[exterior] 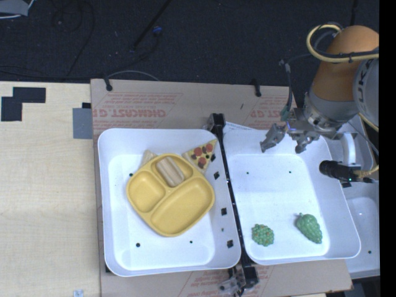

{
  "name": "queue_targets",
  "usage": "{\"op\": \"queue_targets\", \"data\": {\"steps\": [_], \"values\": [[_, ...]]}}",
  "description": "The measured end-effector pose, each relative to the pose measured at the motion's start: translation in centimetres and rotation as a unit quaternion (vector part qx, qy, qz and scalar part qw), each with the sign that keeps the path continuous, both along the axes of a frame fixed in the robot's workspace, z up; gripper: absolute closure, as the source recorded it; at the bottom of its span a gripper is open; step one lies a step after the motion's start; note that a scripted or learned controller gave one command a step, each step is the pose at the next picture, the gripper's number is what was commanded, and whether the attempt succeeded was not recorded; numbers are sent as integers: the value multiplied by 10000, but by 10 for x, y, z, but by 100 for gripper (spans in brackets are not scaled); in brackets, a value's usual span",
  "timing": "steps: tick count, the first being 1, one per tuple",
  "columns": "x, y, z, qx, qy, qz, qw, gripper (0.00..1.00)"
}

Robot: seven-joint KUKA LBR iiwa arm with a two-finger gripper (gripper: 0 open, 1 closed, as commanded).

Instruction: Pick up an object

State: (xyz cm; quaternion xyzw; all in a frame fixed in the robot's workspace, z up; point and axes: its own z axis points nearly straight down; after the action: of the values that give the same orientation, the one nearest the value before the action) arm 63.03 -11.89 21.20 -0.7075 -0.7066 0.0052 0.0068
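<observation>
My gripper (pixel 288 140) hangs over the far edge of the right bin (pixel 281 172), its two grey fingers spread open with nothing between them. Two green toy pieces lie near that bin's front: a small round bumpy one (pixel 262 234) and a longer leafy one (pixel 309 228) to its right. Both are well in front of the gripper. In the left bin (pixel 117 197) sits a yellow divided tray (pixel 173 197) with a tan bread-like piece (pixel 169 171) in one compartment. A toy pizza slice (pixel 203 154) lies at the tray's far right corner.
A black divider (pixel 224 184) runs between the two bins. Cardboard (pixel 161 107) lies under and behind the bins. The arm's orange band (pixel 352 42) and cables stand at the upper right. A black part (pixel 337 169) juts over the right bin's right rim.
</observation>
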Motion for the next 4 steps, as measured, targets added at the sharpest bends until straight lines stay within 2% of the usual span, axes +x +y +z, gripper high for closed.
{"op": "queue_targets", "data": {"steps": [1,4], "values": [[3,0,9,-7,-69,10,10000,0],[-9,7,-126,-8,-61,0,10000,0]]}}
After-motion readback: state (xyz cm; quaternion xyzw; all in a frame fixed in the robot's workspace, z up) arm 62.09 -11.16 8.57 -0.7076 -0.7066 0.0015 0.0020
